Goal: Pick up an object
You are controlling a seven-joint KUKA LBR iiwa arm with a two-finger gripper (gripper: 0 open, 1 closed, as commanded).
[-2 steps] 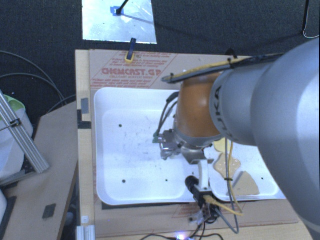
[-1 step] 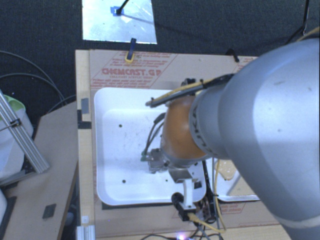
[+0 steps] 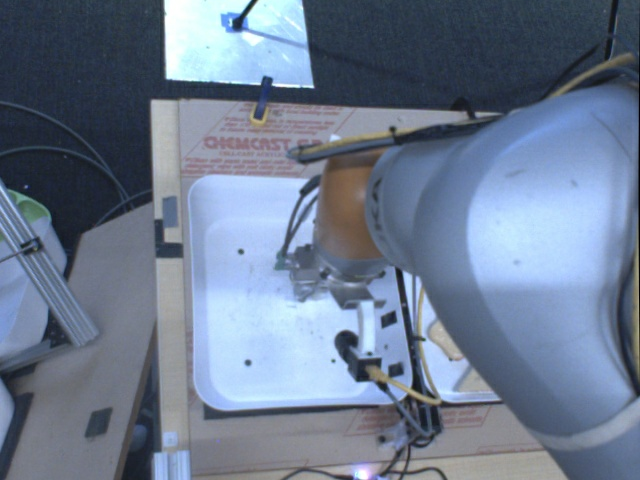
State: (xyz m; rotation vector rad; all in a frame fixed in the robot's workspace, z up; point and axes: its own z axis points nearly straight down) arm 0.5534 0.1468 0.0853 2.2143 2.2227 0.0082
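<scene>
Camera view: from where I stand, the large grey KUKA arm with the orange band (image 3: 345, 203) above its wrist comes in from three o'clock and covers most of the right half of the bench. Its wrist hangs over the left shallow white plastic bin (image 3: 215, 268), towards that bin's three o'clock side. The two-finger gripper (image 3: 318, 280) sits below the orange band, pointing down into the bin. Its tips are masked by the wrist housing and a bundle of black and yellow cables (image 3: 400, 368), so whether the tool is spread or pressed together cannot be told, and nothing can be reported as pinched.

The visible floor of the left bin carries a few small dark specks, at roughly nine, seven and six o'clock from the gripper; they look like marks or holes rather than graspable items, though they are too small to settle. Of the right shallow white bin (image 3: 470, 393), a sliver appears at five o'clock of the gripper, under the arm. A tan, rounded shape (image 3: 442, 340) lies there, close beside the cables. It may be the task's object, but too little shows to name it or give its long axis.

Judgement: the coming move turns on what lies directly under the gripper, and that spot is hidden. If the tan shape is the target, it lies at four to five o'clock of the tool, in the other bin.
</scene>
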